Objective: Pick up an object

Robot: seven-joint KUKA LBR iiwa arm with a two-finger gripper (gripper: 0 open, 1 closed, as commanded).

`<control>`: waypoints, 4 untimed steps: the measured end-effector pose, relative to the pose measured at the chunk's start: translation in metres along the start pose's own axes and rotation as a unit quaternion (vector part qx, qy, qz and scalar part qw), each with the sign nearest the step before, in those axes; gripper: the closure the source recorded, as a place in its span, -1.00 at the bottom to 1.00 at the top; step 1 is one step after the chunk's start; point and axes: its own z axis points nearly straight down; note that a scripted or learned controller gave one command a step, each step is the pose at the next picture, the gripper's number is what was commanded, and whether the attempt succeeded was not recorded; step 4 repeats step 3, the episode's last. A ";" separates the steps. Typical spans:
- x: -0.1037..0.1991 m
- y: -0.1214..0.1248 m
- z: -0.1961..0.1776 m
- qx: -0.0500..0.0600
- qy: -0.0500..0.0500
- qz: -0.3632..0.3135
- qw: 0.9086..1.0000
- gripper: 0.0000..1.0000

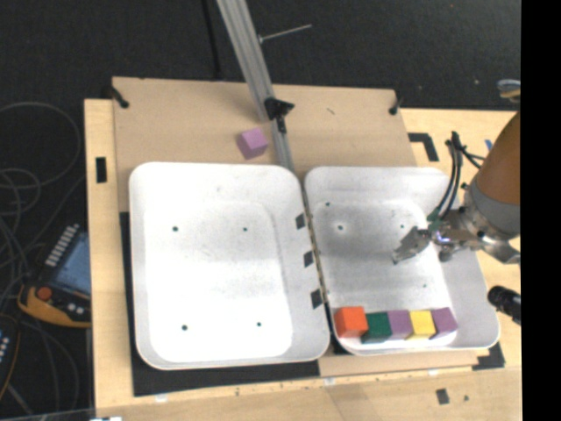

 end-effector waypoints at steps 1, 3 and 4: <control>-0.012 0.031 0.001 0.000 0.000 0.000 1.000 -1.00; 0.043 0.053 0.046 0.000 0.000 0.001 1.000 1.00; 0.043 0.053 0.046 0.000 0.000 0.001 1.000 1.00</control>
